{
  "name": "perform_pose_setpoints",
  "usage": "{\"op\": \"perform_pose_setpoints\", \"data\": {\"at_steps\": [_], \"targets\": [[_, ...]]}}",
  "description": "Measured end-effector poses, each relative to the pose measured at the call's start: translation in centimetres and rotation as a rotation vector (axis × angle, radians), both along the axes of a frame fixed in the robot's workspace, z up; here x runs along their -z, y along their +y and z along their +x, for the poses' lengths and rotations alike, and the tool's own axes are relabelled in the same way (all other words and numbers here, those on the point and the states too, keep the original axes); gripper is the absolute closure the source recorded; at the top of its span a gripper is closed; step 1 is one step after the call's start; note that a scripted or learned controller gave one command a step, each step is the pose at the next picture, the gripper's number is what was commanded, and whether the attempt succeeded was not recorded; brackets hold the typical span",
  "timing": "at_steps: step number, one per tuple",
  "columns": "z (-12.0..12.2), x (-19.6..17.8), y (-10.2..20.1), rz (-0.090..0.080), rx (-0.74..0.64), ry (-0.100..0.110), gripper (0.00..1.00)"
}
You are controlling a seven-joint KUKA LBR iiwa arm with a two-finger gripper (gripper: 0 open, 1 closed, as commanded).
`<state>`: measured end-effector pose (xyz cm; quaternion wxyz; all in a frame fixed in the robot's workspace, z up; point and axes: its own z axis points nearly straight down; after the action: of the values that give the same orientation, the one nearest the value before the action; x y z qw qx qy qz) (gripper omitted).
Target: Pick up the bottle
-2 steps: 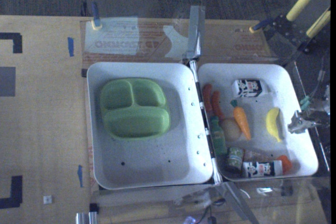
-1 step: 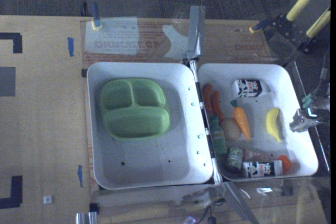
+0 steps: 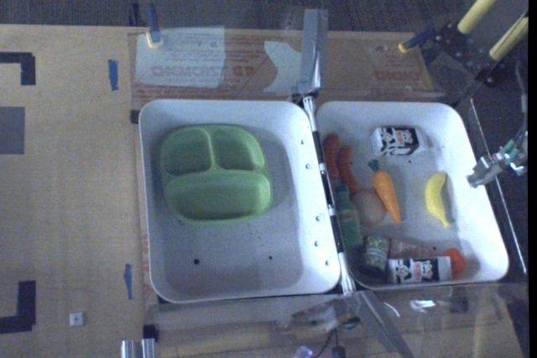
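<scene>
Along the left wall of the right bin (image 3: 470, 138) lies a green bottle (image 3: 347, 220). Another bottle (image 3: 421, 268), white-labelled with an orange cap, lies on its side by the bin's front wall. My gripper (image 3: 493, 167) hangs over the bin's right rim, just right of the banana (image 3: 437, 198) and well apart from both bottles. I see nothing held in it.
The right bin also holds a small milk carton (image 3: 394, 140), a carrot (image 3: 386, 194), two red sausages (image 3: 338, 161), a pale round item (image 3: 369, 206) and a dark can (image 3: 375, 252). A green divided plate (image 3: 215, 173) sits in the left bin (image 3: 252, 264).
</scene>
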<state>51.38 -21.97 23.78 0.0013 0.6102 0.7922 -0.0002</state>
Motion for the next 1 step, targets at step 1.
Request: {"op": "perform_pose_setpoints", "data": {"at_steps": [1], "targets": [[3.31, -0.23, 0.28, 0.001, -0.003, 0.000, 1.00]]}}
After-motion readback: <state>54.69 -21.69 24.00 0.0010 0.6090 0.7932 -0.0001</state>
